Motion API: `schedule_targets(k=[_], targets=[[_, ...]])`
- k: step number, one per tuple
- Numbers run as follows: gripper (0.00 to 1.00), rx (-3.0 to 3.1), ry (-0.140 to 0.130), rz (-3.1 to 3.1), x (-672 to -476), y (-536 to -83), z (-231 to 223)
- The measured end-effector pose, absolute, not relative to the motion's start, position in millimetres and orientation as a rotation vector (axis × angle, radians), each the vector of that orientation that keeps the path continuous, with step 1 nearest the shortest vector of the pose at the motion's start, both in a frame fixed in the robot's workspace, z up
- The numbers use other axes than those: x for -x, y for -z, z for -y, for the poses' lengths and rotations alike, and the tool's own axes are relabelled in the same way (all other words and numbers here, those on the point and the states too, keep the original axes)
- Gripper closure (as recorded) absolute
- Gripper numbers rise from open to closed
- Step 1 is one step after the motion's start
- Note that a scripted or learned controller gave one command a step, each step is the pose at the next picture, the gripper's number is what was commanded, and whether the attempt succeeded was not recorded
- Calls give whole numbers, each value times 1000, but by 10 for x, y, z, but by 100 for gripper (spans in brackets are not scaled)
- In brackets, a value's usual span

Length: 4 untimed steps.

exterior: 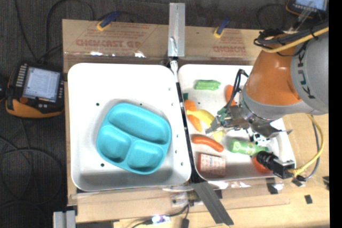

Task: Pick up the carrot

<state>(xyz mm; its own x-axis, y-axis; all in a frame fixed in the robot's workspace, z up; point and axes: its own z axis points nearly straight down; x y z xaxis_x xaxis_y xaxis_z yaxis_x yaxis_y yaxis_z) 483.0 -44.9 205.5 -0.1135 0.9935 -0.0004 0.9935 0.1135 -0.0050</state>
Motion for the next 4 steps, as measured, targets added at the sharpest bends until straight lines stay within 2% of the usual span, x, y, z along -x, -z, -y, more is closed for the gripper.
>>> schedule_targets(k=[1, 2, 3, 4], targets=[[100, 1929, -1, 2477, -4841, -2426, 476], [100, 1938, -5, 2470, -4835, -2203, 632], [100, 2055, -3, 2373, -4985, -2352, 356], [100, 2255, -6, 2181, -4831, -2096, 332]])
